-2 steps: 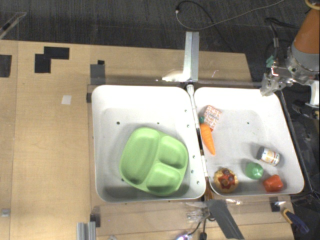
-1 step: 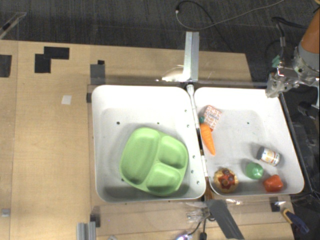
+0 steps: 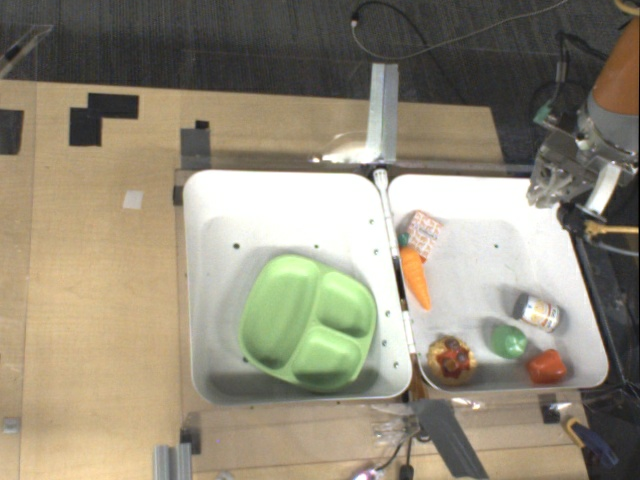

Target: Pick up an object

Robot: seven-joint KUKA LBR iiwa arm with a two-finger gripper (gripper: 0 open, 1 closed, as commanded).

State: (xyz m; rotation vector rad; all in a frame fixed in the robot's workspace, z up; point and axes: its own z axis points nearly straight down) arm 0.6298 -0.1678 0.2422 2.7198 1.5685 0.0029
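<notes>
The gripper (image 3: 553, 190) hangs over the right bin's (image 3: 480, 218) far right corner; whether it's clenched, I can't tell. The carrot (image 3: 415, 278) lies well apart, by the divider.

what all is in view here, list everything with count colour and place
bins: 2, white, side by side on the bench
tray: 1, green, three compartments, left bin
carrot: 1, orange, right bin, by the divider
packet: 1, red and white, right bin, above the carrot
can: 1, silver and yellow, lying in the right bin
ball: 1, green, right bin, below the can
red piece: 1, red, right bin's near right corner
mixed piece: 1, red and yellow, right bin's near left corner
end effector: 1, grey, over the right bin's far right corner
</notes>
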